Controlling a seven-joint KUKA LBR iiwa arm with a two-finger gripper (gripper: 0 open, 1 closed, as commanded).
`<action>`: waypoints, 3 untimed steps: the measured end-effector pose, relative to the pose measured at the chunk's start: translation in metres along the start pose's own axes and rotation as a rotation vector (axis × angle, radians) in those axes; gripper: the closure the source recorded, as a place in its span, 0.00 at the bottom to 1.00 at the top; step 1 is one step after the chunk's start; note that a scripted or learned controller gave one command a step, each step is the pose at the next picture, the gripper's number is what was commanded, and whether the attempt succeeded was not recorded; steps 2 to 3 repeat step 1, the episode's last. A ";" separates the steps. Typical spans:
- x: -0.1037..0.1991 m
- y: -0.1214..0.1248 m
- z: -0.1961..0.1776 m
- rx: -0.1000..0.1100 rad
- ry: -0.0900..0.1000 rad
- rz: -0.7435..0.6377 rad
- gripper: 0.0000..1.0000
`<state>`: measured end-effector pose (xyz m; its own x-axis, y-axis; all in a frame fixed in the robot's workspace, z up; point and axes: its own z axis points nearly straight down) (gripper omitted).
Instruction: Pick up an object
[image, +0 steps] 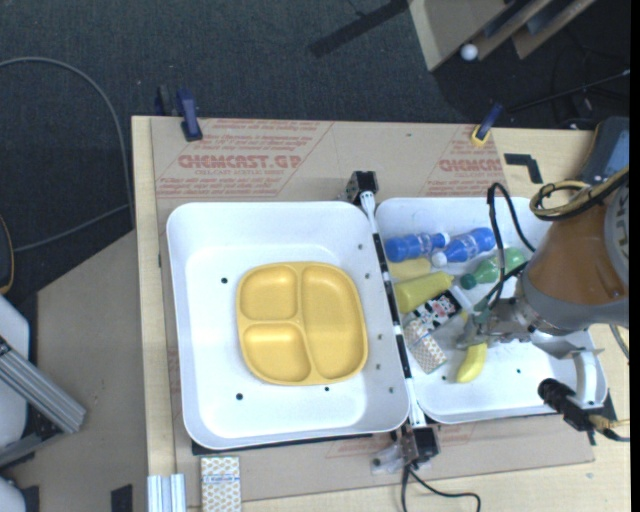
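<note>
Two shallow white plastic bins sit side by side on the bench (150, 300): the left bin (200, 400) carries a yellow three-compartment plastic plate (300, 322) at the frame's centre, and the right bin (500, 400) holds a cluster of small things toward its left wall. Among them are a clear bottle with blue caps and label (440, 246) lying crosswise near the top, a green item (497, 266) beside it, a yellow wedge-shaped block (418, 291), a small patterned packet (428, 350) and a yellow toy banana (471, 364). The grey arm with its orange band (572, 275) comes in from the right edge, and the claw (487, 332) hangs low over the middle of the right bin; whether it is wide or narrow I cannot tell, and nothing is seen held in it. The banana looks the nearest candidate: it lies just below and slightly left of the claw, its long axis tilted from lower left to upper right, so a short descent with the grip set across that axis seems the fitting move
</note>
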<state>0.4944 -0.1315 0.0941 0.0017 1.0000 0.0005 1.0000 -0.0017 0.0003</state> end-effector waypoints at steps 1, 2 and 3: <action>0.079 0.052 -0.091 -0.002 0.000 -0.004 1.00; 0.079 0.052 -0.091 -0.002 0.000 -0.004 1.00; 0.079 0.052 -0.091 -0.002 0.000 -0.004 1.00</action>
